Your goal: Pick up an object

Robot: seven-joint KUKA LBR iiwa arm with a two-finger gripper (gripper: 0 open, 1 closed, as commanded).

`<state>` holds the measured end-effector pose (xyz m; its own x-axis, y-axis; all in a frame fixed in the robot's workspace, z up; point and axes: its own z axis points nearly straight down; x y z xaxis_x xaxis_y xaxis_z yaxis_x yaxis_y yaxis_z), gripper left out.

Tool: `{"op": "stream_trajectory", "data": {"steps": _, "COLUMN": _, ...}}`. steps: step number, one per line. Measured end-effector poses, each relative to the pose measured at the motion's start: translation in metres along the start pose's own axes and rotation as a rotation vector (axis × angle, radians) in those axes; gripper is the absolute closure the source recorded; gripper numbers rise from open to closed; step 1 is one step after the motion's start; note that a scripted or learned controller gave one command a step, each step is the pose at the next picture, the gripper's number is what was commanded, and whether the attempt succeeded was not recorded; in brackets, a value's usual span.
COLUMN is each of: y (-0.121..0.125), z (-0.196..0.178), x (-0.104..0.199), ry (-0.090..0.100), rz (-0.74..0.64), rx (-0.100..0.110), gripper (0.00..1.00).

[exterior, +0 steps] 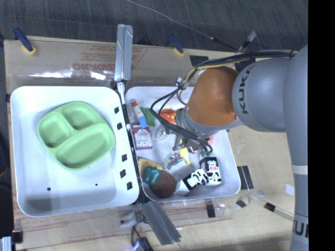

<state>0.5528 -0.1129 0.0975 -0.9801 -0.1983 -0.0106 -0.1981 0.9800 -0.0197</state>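
The right bin [230, 166] is crowded: cow toy [204, 175], brown ball [163, 184], and small box [142, 138] lie close together, perhaps touching. The left bin [31, 192] offers open floor around the green plate [76, 134].

Right bin [230, 156]: a jumble of small objects. Black-and-white cow toy [204, 175] lies near front right corner. Brown ball [164, 184] at front edge, teal piece [152, 175] touching its left side. Small printed box [143, 138] along left wall. Orange item [168, 115] partly hidden further back.
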Motion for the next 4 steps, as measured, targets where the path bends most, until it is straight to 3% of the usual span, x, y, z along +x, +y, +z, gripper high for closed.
{"op": "stream_trajectory", "data": {"steps": 1, "y": -0.043, "z": 0.006, "x": -0.058, "ry": 0.009, "rz": 0.072, "rx": -0.018, "gripper": 0.0}}
{"op": "stream_trajectory", "data": {"steps": 2, "y": -0.041, "z": -0.005, "x": -0.06, "ry": 0.005, "rz": 0.067, "rx": -0.017, "gripper": 1.0}}
{"op": "stream_trajectory", "data": {"steps": 3, "y": -0.055, "z": -0.063, "x": -0.093, "ry": 0.004, "rz": 0.037, "rx": -0.016, "gripper": 1.0}}
{"op": "stream_trajectory", "data": {"steps": 4, "y": -0.039, "z": -0.061, "x": -0.1, "ry": 0.005, "rz": -0.09, "rx": -0.018, "gripper": 1.0}}
